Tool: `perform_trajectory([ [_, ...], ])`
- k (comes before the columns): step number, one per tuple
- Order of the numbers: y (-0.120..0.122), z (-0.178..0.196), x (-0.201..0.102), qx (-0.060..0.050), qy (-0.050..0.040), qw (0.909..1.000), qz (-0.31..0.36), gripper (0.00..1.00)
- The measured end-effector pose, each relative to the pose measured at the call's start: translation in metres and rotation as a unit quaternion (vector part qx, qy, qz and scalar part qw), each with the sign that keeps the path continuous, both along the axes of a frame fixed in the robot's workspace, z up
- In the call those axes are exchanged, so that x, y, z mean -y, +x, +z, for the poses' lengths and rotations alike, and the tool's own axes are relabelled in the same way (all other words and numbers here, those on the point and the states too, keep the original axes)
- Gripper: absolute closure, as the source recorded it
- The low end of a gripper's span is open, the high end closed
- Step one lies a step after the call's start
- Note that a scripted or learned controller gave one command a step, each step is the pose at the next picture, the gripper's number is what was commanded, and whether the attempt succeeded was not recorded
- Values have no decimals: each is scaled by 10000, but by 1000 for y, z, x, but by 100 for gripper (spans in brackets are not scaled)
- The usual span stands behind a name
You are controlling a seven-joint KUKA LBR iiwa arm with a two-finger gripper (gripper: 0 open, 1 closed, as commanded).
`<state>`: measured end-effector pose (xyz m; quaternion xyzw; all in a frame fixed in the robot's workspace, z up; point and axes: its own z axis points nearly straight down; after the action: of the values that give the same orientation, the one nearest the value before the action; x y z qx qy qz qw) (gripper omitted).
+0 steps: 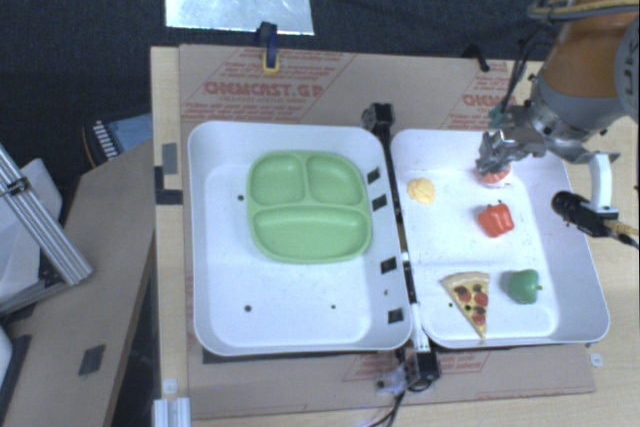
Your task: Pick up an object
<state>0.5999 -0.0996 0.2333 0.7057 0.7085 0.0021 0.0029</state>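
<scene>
In the right bin (pixel 570 255) lie a small yellow piece (pixel 421 190), a red pepper (pixel 495 219), a green pepper (pixel 522 286) and a pizza slice (pixel 470 299). My gripper (pixel 494 162) hangs over the far part of this bin, straight above a small red and white object (pixel 495 177) that peeks out beneath it. Whether the fingers touch that object is hidden by the gripper body.
The left bin (pixel 215 245) holds a green divided plate (pixel 308 205). A black divider with clips (pixel 392 215) runs between the two bins. A yellow clamp (pixel 270 55) sits on the cardboard behind the bins.
</scene>
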Motion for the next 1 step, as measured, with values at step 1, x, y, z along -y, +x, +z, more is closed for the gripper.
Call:
perform_trajectory([
  [1, 2, 54, 0, 1, 0, 10000, 2, 100],
])
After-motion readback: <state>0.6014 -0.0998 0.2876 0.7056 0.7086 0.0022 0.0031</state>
